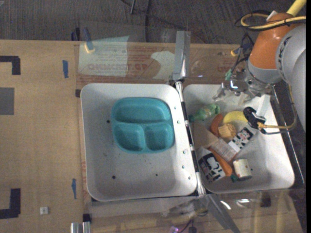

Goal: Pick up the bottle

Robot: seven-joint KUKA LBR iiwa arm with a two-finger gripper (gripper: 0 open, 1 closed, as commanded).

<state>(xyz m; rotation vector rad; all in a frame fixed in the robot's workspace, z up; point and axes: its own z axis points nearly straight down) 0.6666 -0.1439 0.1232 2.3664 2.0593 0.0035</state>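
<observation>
A small green bottle (204, 113) lies on its side in the right bin (279, 166), close to that bin's left wall and far end. My gripper (234, 90) hangs over the far part of the same bin, a short way to the right of the bottle and beyond it. Nothing shows in its grasp. The grey arm with its orange band (268, 47) comes in from the upper right.
Beside the bottle lie a banana (235, 116), an orange piece (217, 122), a tan block (226, 130), two black-and-white cartons (242, 137) (210, 167), a carrot-like stick (222, 160) and a white cylinder (242, 168). The left bin (97, 178) holds a teal divided tray (142, 124).
</observation>
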